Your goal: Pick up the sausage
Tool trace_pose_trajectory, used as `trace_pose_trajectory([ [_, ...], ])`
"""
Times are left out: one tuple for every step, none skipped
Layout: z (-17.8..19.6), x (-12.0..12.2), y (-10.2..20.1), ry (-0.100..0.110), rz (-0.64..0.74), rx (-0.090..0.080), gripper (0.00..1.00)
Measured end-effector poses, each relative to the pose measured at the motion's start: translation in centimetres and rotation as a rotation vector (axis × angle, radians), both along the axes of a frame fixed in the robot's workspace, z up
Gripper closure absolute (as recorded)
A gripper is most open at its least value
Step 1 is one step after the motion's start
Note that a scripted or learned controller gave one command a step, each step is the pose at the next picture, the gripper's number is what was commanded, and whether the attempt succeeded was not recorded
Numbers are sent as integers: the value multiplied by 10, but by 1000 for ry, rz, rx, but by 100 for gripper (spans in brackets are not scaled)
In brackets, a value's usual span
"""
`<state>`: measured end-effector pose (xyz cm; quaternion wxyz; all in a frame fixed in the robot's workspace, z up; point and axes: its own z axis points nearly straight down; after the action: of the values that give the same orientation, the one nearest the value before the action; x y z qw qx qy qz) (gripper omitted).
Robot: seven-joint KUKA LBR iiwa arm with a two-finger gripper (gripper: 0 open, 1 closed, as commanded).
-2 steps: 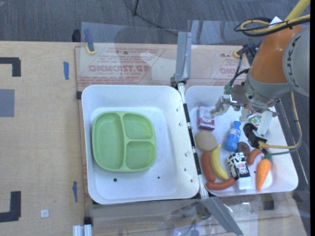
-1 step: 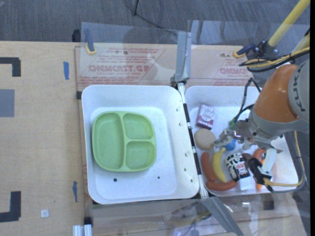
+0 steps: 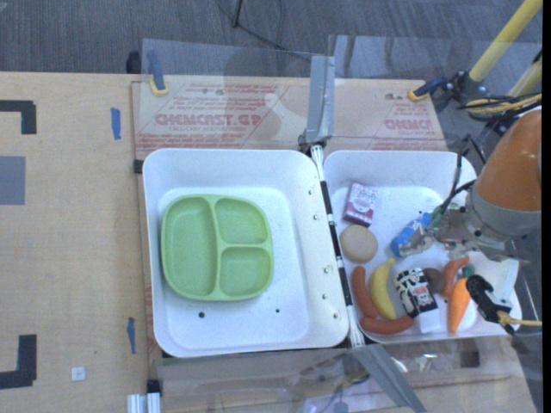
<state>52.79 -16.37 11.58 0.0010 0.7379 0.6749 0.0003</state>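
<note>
A grey arm with an orange band reaches in from the right over the right-hand bin [image 3: 392,166], one of two shallow white bins side by side on the bench. Its pincer [image 3: 448,226] hangs low over the right half of that bin, just beside a blue packet [image 3: 410,237], but its working end is lost in a tangle of metal and cable, and whether it is spread or closed cannot be told; nothing can be seen held in it.

The sausage [image 3: 359,289], a reddish-brown link, lies at the bin's near-left corner, close against the left wall, touching a banana [image 3: 382,289] on its right. A second reddish link [image 3: 387,324] curves along the near wall beneath the banana. A round potato-like piece [image 3: 358,243] sits just behind the sausage, with a small pink carton [image 3: 362,204] farther back. A carrot [image 3: 458,303] and a black-and-white carton [image 3: 417,289] crowd the near-right part of the bin.

The left-hand bin [image 3: 172,166] carries a green divided plate [image 3: 218,247].

By the look of things the pick has not begun: the sausage rests untouched, well apart from the pincer, which would have to cross the bin toward the near-left corner, come down and close on the link before lifting it.
</note>
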Motion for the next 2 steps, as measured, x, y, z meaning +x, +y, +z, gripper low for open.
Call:
trace_pose_trajectory([
  [-29, 20, -47, 0, 129, 16, 0],
  [-29, 20, -47, -1, 129, 16, 0],
])
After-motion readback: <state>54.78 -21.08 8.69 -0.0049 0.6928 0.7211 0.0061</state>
